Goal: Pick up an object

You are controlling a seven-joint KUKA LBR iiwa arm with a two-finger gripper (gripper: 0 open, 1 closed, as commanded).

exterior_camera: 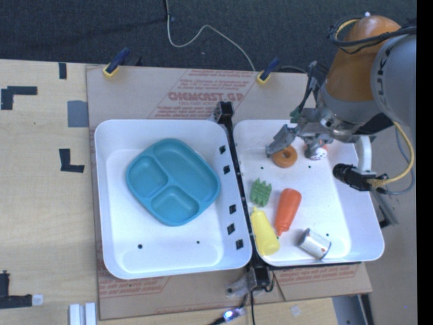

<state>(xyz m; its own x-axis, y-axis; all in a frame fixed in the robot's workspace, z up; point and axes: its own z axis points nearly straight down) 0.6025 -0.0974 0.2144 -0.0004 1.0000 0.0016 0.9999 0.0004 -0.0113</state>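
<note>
so we're looking at the right bin and nothing is lifted yet as far as we can see. the gripper sits low over the bin's far end, right by the little brown donut-looking ring, which lies flat on the bin floor. one dark finger pokes out to the ring's upper left, and there's a metal bit on its other side, so the fingers look spread apart and roughly either side of the ring, not clamped on anything. we can't tell if they're actually touching it. our guess is the ring is the target and the squeeze and lift are both yet to come.

the rest of that bin: a green bumpy thing, an orange carrot, a yellow bottle-ish piece along the near divider, and a small silver can on its side near the front corner. all well apart from the gripper.

the left bin has a blue divided plate in it. both bins sit on a cardboard sheet clipped to a light wood bench, dark carpet behind, a thin cable looping across it.
</note>
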